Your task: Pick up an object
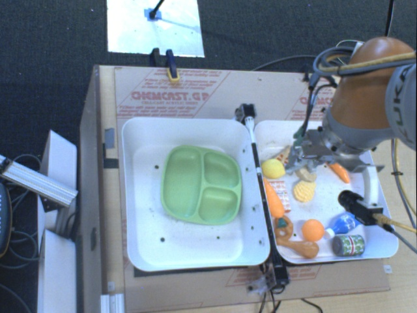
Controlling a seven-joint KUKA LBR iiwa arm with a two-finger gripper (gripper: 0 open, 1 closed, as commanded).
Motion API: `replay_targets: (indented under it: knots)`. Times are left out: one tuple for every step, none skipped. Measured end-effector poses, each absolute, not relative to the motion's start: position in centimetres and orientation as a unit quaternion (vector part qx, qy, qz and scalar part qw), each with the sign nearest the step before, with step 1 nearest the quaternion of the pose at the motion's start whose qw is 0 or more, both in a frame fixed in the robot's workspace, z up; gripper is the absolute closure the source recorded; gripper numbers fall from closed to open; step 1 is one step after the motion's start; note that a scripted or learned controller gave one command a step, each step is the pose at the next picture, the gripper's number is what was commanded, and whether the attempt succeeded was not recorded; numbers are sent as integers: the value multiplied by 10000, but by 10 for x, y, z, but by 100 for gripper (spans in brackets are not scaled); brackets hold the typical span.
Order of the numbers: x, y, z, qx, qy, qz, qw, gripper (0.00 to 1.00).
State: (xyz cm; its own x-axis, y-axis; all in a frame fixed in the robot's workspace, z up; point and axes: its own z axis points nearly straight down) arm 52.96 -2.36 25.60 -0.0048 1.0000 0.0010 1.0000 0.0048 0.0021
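Dark carpet surrounds a cardboard-topped bench [195, 90] bearing two shallow white bins. Over the right bin [389, 240] the grey gripper [301, 156] hangs low; whether it is open or closed cannot be told. Just below it lie a beige lumpy piece [306, 173] and a round ridged yellow cookie [303, 191]; a yellow lemon [273, 169] sits beside it. Farther off rest an orange ball [313, 230] and a small green-labelled can [348, 244]. Well apart, the left bin [140, 175] holds a green divided plastic plate [201, 184].

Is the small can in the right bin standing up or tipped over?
Tipped over. The can lies on its side near the right bin's front corner, beside the blue bottle.
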Motion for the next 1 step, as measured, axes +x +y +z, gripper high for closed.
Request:
replay_targets:
  knots:
    - [547,37,256,7055,7087,9,0,100]
